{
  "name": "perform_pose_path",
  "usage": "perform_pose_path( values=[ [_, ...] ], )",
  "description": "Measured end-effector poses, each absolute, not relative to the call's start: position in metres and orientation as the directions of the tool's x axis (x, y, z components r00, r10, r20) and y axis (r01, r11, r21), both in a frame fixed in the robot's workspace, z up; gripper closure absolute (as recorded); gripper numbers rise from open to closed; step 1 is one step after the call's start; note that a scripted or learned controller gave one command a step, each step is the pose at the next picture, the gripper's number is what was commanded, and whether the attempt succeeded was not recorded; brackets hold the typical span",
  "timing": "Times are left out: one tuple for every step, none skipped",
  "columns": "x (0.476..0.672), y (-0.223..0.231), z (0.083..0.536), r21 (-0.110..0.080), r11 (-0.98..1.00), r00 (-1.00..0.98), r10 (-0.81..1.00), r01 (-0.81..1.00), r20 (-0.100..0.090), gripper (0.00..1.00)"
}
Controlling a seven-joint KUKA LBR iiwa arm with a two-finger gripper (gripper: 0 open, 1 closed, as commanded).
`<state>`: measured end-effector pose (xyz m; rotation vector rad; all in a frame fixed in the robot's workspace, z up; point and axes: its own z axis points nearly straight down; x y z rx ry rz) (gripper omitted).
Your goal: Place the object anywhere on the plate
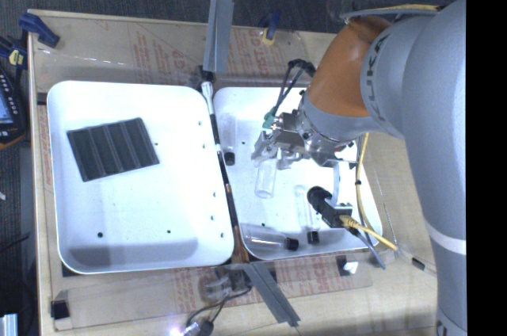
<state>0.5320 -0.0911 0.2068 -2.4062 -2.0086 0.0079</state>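
Observation:
A dark grey ribbed plate (112,148) lies flat in the left bin (79,247), toward its back left. My gripper (274,154) is over the middle of the right bin (238,108), pointing down and to the left. A small clear tube-like object (264,181) sits right below the gripper tip; I cannot tell whether it is touched or lying on the bin floor. A second clear tube with a black cap (271,237) lies along the front wall of the right bin.
A small black piece (229,158) rests by the right bin's left wall, and another small black piece (313,236) lies near its front. The arm's grey body and orange band cover the right bin's right side. A metal bar (217,29) stands behind the bins.

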Motion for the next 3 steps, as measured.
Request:
perform_pose_path(
  values=[
    [0.570,-0.005,0.190,-0.005,-0.247,0.247,0.969,0.969,-0.001,1.00],
    [0.491,0.072,0.190,-0.008,-0.432,0.432,0.902,0.902,-0.003,1.00],
    [0.487,0.125,0.142,-0.009,-0.668,0.668,0.744,0.744,-0.007,1.00]
  ],
)
